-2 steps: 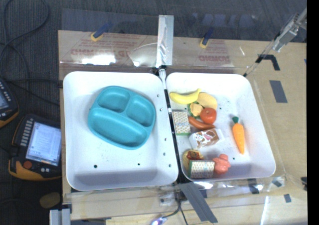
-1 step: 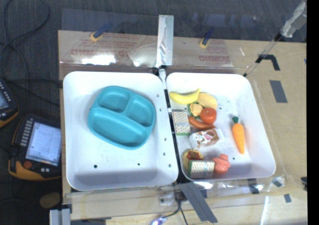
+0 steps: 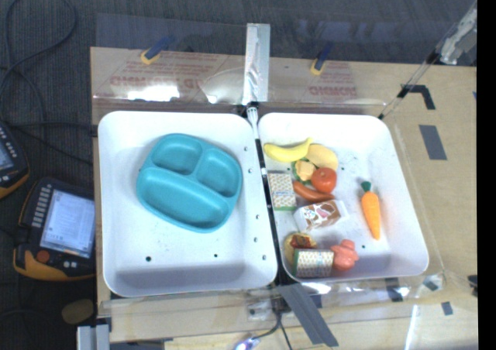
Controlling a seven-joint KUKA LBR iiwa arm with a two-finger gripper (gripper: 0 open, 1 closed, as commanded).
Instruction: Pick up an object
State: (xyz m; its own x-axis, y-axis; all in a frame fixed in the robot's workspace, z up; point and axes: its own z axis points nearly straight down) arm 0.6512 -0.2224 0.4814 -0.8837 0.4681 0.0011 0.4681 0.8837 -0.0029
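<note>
The right bin [image 3: 399,162] holds several toy foods bunched along its left side. A yellow banana [image 3: 285,151] lies at the top, with a red tomato [image 3: 324,179] and a yellow piece beside it. Below them sit a green-labelled packet [image 3: 280,190], a red sausage-like piece [image 3: 310,194] and a small brown-and-white packet [image 3: 319,215]. A patterned can [image 3: 311,262] and a red-pink piece [image 3: 345,255] lie near the front wall. An orange carrot [image 3: 372,212] rests alone toward the right.
The left bin [image 3: 124,255] carries a teal divided plate [image 3: 191,180]. A clear sheet and clips stand behind the bins. A tablet-like pendant [image 3: 60,224] and cables lie off the bench at the left.
</note>
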